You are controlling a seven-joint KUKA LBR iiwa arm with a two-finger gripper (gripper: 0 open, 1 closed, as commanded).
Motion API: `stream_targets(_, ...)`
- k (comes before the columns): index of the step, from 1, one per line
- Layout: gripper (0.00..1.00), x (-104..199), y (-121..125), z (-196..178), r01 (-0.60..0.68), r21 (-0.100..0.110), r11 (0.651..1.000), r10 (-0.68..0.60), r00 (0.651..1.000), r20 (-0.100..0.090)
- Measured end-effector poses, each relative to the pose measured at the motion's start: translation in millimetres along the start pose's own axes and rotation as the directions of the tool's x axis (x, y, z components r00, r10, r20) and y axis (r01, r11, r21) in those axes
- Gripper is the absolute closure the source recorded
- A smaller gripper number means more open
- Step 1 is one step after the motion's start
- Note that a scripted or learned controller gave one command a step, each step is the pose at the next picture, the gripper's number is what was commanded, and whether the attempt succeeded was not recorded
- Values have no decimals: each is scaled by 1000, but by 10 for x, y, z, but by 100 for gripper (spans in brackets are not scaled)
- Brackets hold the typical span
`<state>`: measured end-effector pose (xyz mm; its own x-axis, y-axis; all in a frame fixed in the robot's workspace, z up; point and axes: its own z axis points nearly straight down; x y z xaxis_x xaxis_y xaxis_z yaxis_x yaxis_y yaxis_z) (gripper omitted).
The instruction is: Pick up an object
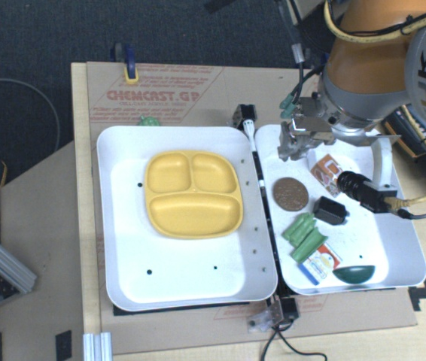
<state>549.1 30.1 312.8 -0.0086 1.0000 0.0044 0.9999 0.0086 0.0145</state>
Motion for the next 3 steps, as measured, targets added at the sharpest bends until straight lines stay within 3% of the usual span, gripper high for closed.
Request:
stream_targets(1, 100, -334, -466, -1727, -9, -7, 1000, 9, 1000, 4)
stream_targets(2, 100, -1673, -732, -603, -24, 25, 999, 24, 1000, 7)
stream_targets(3, 100, -1129, -566, 482, -4, 27, 1000, 4, 1000, 1)
